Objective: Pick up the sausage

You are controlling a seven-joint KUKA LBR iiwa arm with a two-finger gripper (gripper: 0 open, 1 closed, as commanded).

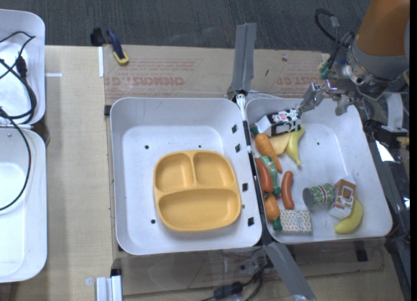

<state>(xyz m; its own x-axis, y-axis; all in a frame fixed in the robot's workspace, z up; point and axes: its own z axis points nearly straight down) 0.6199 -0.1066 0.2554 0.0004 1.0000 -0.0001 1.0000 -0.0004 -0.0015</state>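
Observation:
The sausage point(287, 189) is a short red-orange link lying lengthwise in the left half of the right bin point(345, 138), near the divider. A second reddish link point(263, 175) lies just left of it, beside a green piece. My gripper point(311, 99) hangs at the bin's back edge, above and right of a black-and-white carton point(283, 120). It is well behind the sausage and apart from it. Nothing shows in its grasp.
Around the sausage lie a carrot point(266, 144), a banana point(295, 146), a green can point(318, 195), a small juice box point(343, 197), a second banana point(350, 218) and a cracker box point(296, 221). The left bin point(130, 163) holds a yellow divided plate point(196, 189).

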